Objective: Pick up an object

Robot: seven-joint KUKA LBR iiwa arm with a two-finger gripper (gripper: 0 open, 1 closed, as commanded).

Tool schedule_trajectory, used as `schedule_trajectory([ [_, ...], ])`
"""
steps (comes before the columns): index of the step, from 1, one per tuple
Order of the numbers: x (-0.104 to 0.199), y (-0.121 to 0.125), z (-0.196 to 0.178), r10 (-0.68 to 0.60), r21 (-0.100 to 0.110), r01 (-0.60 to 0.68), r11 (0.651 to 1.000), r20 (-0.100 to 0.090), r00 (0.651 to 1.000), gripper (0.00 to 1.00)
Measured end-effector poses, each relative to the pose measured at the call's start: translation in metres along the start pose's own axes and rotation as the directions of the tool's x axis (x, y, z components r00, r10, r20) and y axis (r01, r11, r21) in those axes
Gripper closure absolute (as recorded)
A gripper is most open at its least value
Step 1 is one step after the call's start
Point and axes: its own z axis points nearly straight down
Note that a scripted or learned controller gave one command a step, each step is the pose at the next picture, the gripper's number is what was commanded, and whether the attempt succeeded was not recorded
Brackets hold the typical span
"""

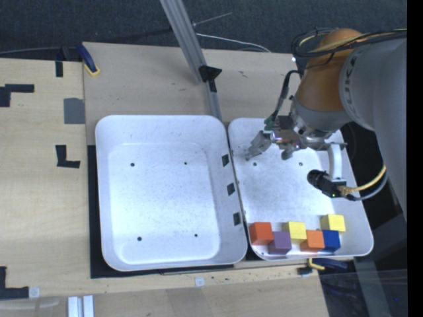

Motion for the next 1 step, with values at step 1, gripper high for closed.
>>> schedule_trajectory([
  [1, 0.0866, 0.0148, 0.0001, -0.007, -0.002, 0.007, 1.000, -0.003, 1.000, 0.00],
])
